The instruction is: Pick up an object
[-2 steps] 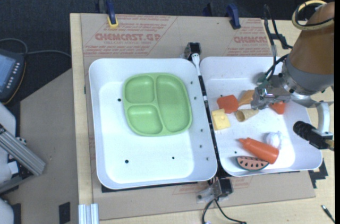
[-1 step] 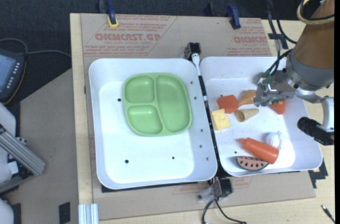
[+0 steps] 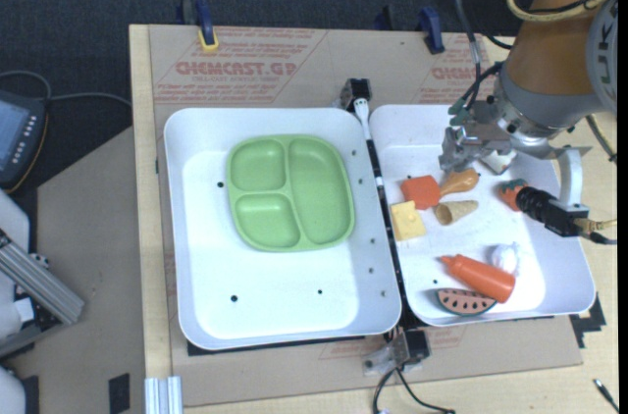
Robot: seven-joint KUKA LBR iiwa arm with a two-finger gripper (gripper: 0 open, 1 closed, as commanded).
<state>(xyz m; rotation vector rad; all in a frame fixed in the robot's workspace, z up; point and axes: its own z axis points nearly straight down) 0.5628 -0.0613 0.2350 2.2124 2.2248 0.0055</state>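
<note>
Nearest the camera, at the front of the right bin (image 3: 579, 289), lies one watermelon slice (image 3: 463, 300), its curved rind toward the front rim. Just behind it, touching or nearly so, is one orange bottle (image 3: 479, 274) lying on its side, long axis running from upper left to lower right, narrow tip pointing left toward the divider. A small white object (image 3: 504, 256) sits just beside its right end.

Farther back, in the middle of this bin, is one yellow cheese wedge (image 3: 407, 221) near the divider. Behind it is one flat orange-red piece (image 3: 420, 191), and to the right of that one tan cone (image 3: 455, 211) lying with its long axis roughly left to right, tip pointing right. Just behind the cone is one brown, bread-like piece (image 3: 459, 180), its long axis tilted up toward the right.

The pincer (image 3: 463, 150) hangs directly over the back end of that brown piece; whether its fingers are apart or closed cannot be told, and nothing is seen held between them. A black and orange fitting (image 3: 538, 203) projects to the right below the wrist.

The left bin (image 3: 186, 235) holds one green divided plate (image 3: 291, 192) with three compartments, set toward the back.

Both bins rest on a brown board on the surface (image 3: 147, 206), with two blue clamps (image 3: 204, 15) at its far edge.
</note>
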